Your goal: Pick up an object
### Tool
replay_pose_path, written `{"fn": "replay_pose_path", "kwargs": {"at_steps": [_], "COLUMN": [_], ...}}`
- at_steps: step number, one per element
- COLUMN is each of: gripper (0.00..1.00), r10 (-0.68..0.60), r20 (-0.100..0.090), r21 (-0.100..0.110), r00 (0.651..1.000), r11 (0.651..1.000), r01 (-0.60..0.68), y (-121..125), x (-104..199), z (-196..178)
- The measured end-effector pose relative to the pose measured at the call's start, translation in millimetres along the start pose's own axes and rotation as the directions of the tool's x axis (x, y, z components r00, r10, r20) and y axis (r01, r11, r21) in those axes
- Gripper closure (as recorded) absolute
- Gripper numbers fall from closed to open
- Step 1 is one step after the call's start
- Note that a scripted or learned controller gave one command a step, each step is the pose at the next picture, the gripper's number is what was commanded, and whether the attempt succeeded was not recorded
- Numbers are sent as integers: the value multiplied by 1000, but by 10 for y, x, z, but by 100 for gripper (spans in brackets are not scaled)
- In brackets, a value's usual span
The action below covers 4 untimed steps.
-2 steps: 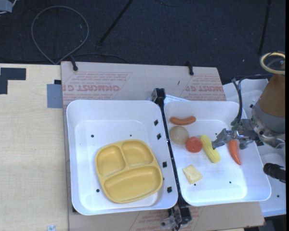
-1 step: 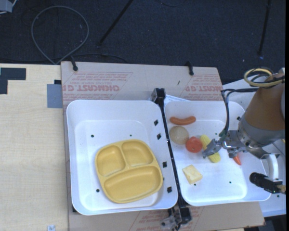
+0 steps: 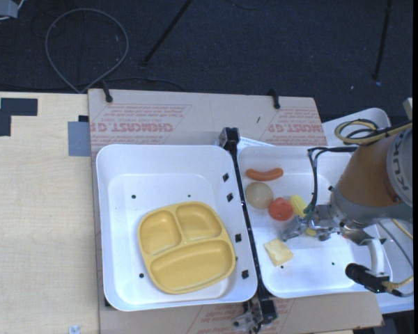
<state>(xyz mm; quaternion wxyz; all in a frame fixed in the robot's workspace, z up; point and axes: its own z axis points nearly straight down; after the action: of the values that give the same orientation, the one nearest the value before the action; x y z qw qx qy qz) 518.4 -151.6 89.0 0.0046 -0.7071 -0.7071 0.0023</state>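
- Looking down on the counter (image 3: pixel 42 207), I see two white bins side by side: the left bin (image 3: pixel 118 179) holds a yellow divided plate (image 3: pixel 187 247), and the right bin (image 3: pixel 313 277) holds the small things I could go for.
- My arm (image 3: pixel 366 179) reaches in from the right, and the gripper (image 3: pixel 299 227) sits low over the middle of the right bin, just right of the red ball (image 3: pixel 281 209).
- I cannot tell how the fingers stand; the metal tip is small and partly lost against the bits of yellow beside it, and I see nothing plainly held between them.
- The red ball lies near the bin's middle, touching or almost touching a pale round ball (image 3: pixel 259 195) on its left. A small sausage (image 3: pixel 264 175) lies farther back, and a pale yellow wedge (image 3: pixel 278 252) sits nearer, apart from the rest.
- My guess is the red ball is the closest target. It looks light, smooth and hard, so it will likely roll or squirt out under a pinch off centre; I would close across its widest part.
- The wedge looks the steadier choice: flat-sided, unlikely to roll, best taken across its two long faces.
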Motion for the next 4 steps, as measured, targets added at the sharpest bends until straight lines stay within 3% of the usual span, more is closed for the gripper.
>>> {"fn": "replay_pose_path", "kwargs": {"at_steps": [1,2,4], "gripper": [0,100,100], "r10": [3,6,-1], "r20": [1,1,4], "r21": [-6,-6,-11], "r00": [1000,1000,1000], "r11": [1000,1000,1000], "r01": [-3,-6,1], "y": [-4,-3,128], "x": [-1,-6,-106], "z": [13,-95,-1127]}}
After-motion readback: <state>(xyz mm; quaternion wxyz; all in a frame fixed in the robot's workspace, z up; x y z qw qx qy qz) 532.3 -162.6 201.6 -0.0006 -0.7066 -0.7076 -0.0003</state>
